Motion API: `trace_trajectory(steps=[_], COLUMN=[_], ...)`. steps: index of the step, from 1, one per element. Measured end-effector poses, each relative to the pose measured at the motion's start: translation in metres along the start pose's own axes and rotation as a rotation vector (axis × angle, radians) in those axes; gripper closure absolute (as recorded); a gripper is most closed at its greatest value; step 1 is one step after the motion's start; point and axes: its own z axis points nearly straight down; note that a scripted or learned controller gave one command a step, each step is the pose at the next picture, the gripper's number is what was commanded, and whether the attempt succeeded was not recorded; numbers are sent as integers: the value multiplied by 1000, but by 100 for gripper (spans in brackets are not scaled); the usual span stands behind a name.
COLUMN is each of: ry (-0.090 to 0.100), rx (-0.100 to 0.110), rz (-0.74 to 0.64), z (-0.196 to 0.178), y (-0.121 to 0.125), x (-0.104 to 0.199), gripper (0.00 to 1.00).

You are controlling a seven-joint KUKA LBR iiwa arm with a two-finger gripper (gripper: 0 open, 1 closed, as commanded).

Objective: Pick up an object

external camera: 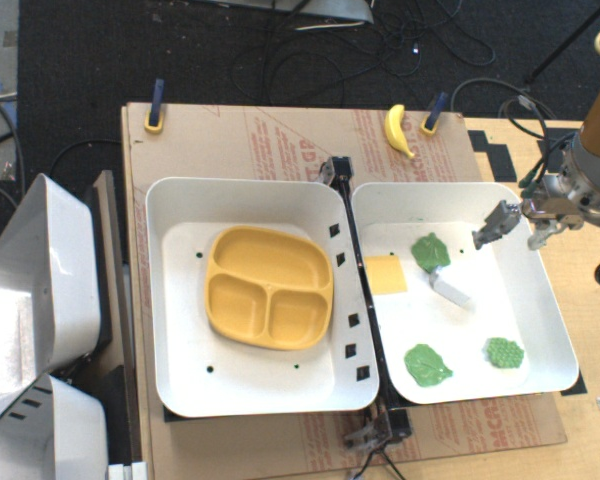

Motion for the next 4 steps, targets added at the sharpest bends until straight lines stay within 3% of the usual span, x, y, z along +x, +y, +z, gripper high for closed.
trace_trajectory(steps=[1,3,4], ry=[-2,-2,-1], rx=[-12,-9,-8], rz=[-3,-1,-1], z=[-7,84,148], y=[2,12,13], x=[1,-3,-1], gripper=[0,0,0])
